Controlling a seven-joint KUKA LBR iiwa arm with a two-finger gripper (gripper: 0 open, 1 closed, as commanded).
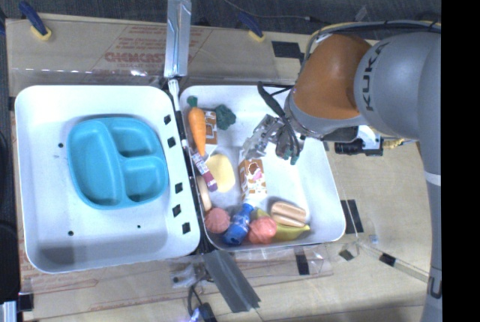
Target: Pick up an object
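Gripper (271, 139) hovers just above the carton (253, 176), finger state unclear; approach step underway, next needs a descent onto it.

even bright light, soft shadows, slight blur

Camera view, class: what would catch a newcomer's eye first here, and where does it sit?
The bright blue divided tray lies alone in the left bin. The right bin holds a jumble of toy food, including an orange carrot and a hot dog. The grey arm's orange band looms above that bin.
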